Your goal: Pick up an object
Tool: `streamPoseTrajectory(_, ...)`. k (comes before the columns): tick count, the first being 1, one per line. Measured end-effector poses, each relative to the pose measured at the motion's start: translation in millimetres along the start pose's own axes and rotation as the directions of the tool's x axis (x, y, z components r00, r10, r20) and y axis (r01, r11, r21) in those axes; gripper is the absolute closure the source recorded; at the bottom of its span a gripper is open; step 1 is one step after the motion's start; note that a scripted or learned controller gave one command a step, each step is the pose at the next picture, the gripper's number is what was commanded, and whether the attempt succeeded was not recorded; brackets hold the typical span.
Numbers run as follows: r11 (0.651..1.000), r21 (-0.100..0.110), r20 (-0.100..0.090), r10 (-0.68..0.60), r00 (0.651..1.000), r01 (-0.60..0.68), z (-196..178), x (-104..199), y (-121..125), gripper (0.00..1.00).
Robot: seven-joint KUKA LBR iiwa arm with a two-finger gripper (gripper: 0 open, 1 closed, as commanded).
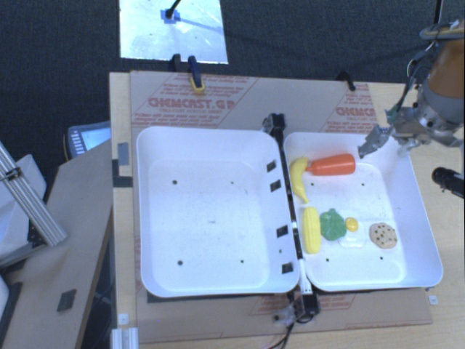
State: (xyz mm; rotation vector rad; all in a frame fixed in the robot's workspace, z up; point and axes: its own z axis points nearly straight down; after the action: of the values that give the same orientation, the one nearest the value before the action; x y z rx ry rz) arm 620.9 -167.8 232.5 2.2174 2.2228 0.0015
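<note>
Now, in the right bin, the cookie lies nearest, with the egg, broccoli and corn to its left. Farther are the banana and the carrot. Over the bin's far right corner hangs the gripper; fingers apart, holding nothing.

Bright, even overhead light bleaches the white bins with faint shadows; the picture is slightly soft and grainy.

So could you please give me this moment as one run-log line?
pincer: above right bin's far edge | carrot: in bin, untouched | grasp: not yet
</note>
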Motion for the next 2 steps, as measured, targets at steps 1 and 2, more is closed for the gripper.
streamPoseTrajectory(1,1.000,-0.006,-0.001,-0.008,1.000,0.008,-40.5,65.7,35.6,0.00)
streamPoseTrajectory(2,1.000,-0.005,0.000,-0.006,1.000,0.006,-49.8,61.7,34.3,1.00)
